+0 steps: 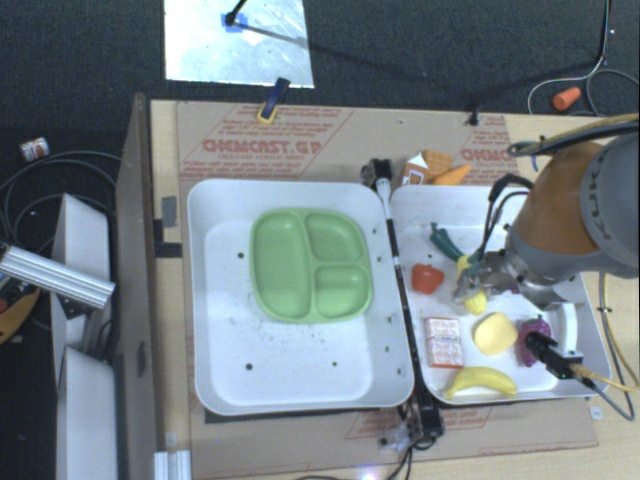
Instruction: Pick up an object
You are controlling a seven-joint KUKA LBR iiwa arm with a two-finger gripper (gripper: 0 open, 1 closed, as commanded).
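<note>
My gripper (pixel 472 290) reaches down into the right bin (pixel 455 200) from the right, beneath the grey arm with its orange band. Its tip sits over a small yellow item (pixel 476 303) near the bin's middle. A red tomato-like piece (pixel 427 279) lies just left of the tip. A round yellow fruit (pixel 494 333) lies just below it, and a banana (pixel 482 381) rests by the front wall. A green-handled tool (pixel 445 241) lies behind the gripper. A purple item (pixel 536 329) and a small red-and-white packet (pixel 443 340) also lie in this bin.
The left bin (pixel 225 368) holds a green divided plate (pixel 308 265). An orange carrot-like piece (pixel 450 175) and a small carton (pixel 416 174) sit behind the right bin. A black clamp (pixel 380 174) stands where the bins meet. Cables run at the far right.
</note>
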